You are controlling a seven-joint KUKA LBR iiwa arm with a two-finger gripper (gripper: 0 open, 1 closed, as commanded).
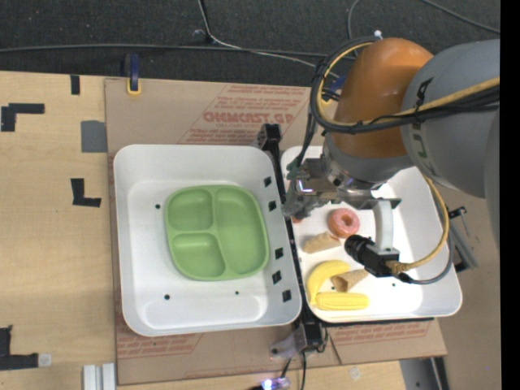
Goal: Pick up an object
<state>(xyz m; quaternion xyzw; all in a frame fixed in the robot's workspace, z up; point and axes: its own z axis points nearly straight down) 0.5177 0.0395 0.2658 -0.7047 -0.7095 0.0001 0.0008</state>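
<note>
The right bin [435, 299] holds a pink doughnut [343, 221], a tan bread-like piece [320, 240], a yellow banana [325, 275], a corn cob [341, 301] and a small tan cone [353, 279]. My gripper [302, 195] hangs low over the bin's left side, just up-left of the doughnut and above the tan piece. The bulky wrist hides most of it. No object shows between its fingers.
The left bin [142, 177] holds a green divided plate [216, 232]. A black divider strip [279, 218] runs between the bins. Both stand on a cardboard sheet [211, 112] on the wooden bench. A black cable fitting [370, 257] hangs over the right bin's middle.
</note>
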